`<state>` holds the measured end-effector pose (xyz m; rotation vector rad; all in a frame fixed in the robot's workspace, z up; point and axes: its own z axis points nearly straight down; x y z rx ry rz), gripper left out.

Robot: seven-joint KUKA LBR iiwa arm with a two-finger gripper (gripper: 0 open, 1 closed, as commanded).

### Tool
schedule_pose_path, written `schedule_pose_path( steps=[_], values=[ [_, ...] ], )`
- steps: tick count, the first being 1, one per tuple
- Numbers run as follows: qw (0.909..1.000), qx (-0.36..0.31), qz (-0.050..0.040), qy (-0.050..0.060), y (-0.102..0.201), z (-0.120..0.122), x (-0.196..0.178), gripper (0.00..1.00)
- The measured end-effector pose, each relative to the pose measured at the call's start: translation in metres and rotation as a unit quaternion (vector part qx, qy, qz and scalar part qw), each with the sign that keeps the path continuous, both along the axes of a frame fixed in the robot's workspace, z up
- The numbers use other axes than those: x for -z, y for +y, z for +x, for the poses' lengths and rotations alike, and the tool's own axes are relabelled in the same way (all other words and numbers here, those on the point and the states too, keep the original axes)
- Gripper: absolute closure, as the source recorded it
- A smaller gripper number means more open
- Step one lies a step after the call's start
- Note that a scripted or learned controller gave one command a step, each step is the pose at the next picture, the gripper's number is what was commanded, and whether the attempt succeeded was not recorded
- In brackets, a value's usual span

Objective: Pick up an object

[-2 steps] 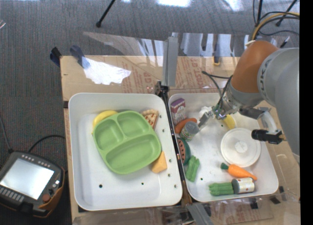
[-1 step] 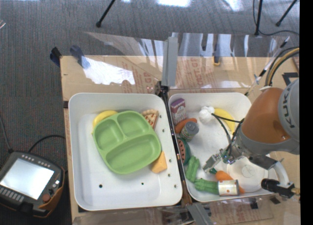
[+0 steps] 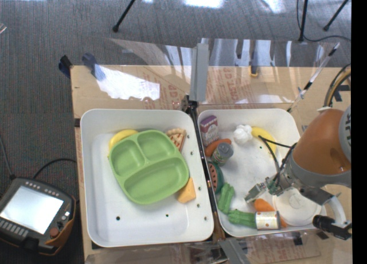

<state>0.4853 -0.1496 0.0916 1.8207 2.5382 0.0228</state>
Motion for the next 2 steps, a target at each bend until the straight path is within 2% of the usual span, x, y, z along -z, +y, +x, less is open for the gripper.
schedule_pose_path(
  steps=[1, 2],
  values=[
    [1.0, 0.001, 0.0012, 0.003, 0.0, -0.001, -0.008, 1.0],
    [0.9999, 0.011, 0.0002, 0.008, 0.065, 0.007, -0.131, 1.0]
  ],
)
